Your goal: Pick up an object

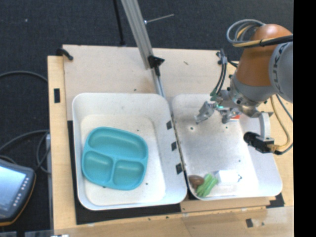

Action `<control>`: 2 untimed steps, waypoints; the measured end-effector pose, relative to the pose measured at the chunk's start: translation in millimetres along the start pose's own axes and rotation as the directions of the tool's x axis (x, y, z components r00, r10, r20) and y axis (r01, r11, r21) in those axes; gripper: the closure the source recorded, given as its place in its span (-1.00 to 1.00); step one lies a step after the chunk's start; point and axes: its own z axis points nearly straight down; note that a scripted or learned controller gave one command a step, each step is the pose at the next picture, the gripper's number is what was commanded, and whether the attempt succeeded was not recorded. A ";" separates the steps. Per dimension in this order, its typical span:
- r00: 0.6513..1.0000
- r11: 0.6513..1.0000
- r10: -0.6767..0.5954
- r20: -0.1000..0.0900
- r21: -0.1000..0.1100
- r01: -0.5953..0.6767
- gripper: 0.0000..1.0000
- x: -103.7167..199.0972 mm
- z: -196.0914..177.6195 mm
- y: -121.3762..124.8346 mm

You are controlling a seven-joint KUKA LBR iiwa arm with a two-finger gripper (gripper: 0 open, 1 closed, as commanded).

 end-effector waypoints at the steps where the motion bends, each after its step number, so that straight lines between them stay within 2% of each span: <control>1: 1.000 1.000 0.003 0.000 -0.003 -0.003 1.00 -1.4 -11.2 0.7; 2: 1.000 1.000 -0.002 0.000 0.003 0.002 1.00 35.2 14.6 -14.9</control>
